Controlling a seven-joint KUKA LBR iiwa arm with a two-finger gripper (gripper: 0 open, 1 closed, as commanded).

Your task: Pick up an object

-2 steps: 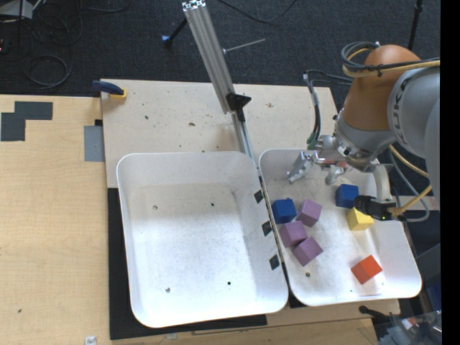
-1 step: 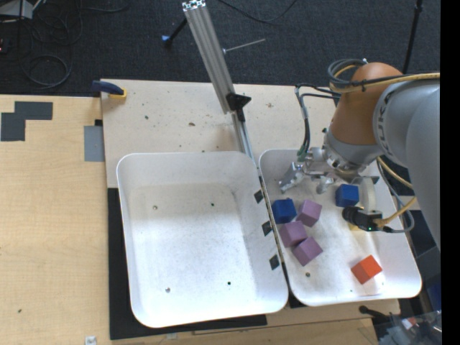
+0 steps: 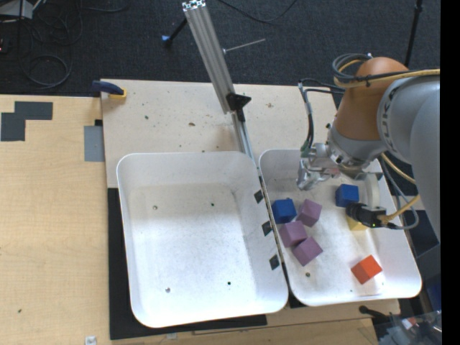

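The right bin [image 3: 402, 282] holds several small blocks. A blue cube [image 3: 283, 209] lies near its left wall, with three purple blocks [image 3: 310, 212], [image 3: 292, 232], [image 3: 307, 250] beside and below it. A second blue cube [image 3: 347, 194] sits further right, and an orange cube [image 3: 367, 269] rests near the front right. A yellow piece [image 3: 356, 224] shows partly under a black cable. My gripper [image 3: 307, 177] hangs over the bin's back left part, above and just behind the first blue cube and the nearest purple block. Nothing shows in it.
The left bin [image 3: 187, 236] stands beside the right one, split off by a divider with black clips [image 3: 266, 227]. A slanted metal bar [image 3: 215, 70] rises behind the bins. The grey arm [image 3: 402, 121] covers the bench's back right.
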